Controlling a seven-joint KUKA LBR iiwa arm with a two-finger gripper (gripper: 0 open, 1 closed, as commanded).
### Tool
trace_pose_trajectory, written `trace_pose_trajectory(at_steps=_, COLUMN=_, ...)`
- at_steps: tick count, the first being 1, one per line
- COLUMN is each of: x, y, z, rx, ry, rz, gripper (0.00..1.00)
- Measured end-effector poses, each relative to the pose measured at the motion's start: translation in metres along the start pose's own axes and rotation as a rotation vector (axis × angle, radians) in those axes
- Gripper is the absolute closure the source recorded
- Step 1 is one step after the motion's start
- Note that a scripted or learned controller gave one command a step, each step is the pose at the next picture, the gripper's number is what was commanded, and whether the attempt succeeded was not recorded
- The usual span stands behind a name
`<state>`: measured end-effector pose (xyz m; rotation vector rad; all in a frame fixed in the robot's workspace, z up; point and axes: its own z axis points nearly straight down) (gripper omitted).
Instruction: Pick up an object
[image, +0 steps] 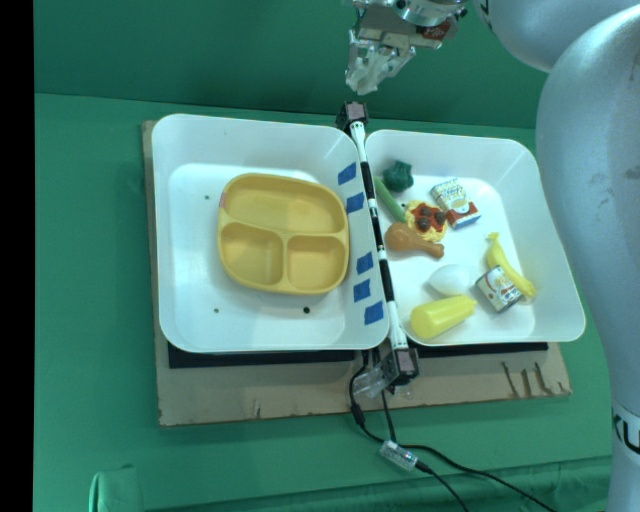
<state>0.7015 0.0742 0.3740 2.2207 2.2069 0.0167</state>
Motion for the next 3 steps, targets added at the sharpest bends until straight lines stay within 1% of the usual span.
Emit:
trace_pose_trajectory(at_steps=1, x=0.032, y=-0.007, z=0.034, rx=0.007, ry=-0.001, rz=-0.003, gripper=1.00)
trace_pose_trajectory(at_steps=2, x=0.038, y=-0.005, z=0.025, rx=0.002, ry=0.001, rz=-0.001, gripper=1.00)
trace_pose_trajectory(at_steps=3, x=0.048, y=0.000, z=-0.014, rx=0.000, ry=0.003, rz=-0.002, gripper=1.00)
